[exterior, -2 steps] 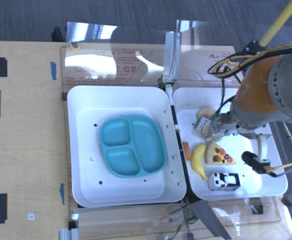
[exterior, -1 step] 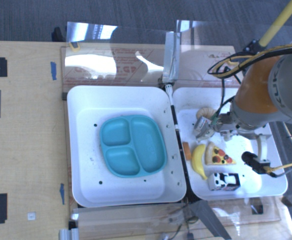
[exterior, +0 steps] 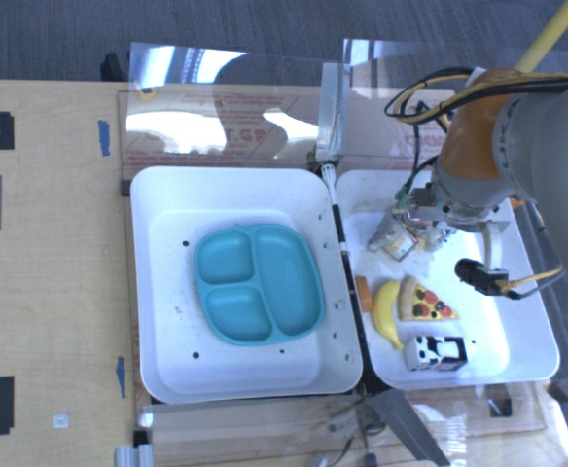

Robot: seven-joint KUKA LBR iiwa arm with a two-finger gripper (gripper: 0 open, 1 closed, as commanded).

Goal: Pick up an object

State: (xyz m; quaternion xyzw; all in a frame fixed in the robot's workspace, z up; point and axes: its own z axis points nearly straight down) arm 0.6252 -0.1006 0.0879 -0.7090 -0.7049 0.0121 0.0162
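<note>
Camera view, from above at a slant. We see the worktop (exterior: 41, 290), pale wood, carrying two shallow white bins side by side.

Landmark: the left bin (exterior: 158, 212). A teal plate (exterior: 260, 282) with three compartments lies flat inside it, about at its middle, apart from every wall.

The right bin (exterior: 527, 343) sits just beside the left bin, the two walls touching along a shared edge. We note several things in it:
- a yellow banana (exterior: 387, 311) lying lengthwise near the wall shared with the left bin;
- a small orange piece (exterior: 363, 293) between the banana and that wall;
- a toy pizza slice (exterior: 427, 303) touching the banana on the side away from the left bin;
- a black-and-white box (exterior: 435, 352) just below the banana and slice, toward the near wall;
- a crumpled tan packet (exterior: 397, 242) above the banana, toward the far wall.

The grey arm (exterior: 547, 134), with its orange band (exterior: 471, 134), reaches over the far half of the right bin. The claw (exterior: 422, 224) hangs low just beside the tan packet, on the side away from the left bin. We cannot tell whether the claw is apart or together, nor whether it touches the packet; cables and the wrist body hide that.

A black part (exterior: 480, 275) with a cable sticks out below the wrist, above the bin floor.

Clear plastic sheets (exterior: 226, 105) stand behind both bins.
</note>
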